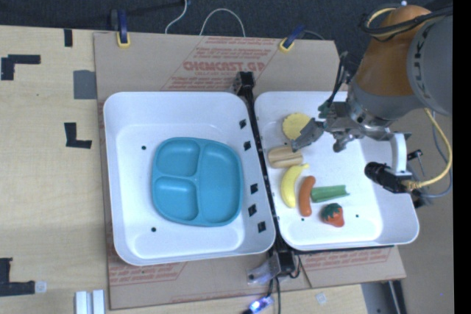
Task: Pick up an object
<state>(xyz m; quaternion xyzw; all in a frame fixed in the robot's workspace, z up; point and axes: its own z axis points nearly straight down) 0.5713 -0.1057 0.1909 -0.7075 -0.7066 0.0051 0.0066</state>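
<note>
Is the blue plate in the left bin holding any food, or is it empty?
Empty. The blue plate lies flat in the left bin, and its three compartments show bare blue surface.

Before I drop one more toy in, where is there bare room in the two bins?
The left bin has bare floor all round the blue divided plate. In the right bin, the near right corner is free; its left side is crowded with banana, carrot and strawberry.
</note>
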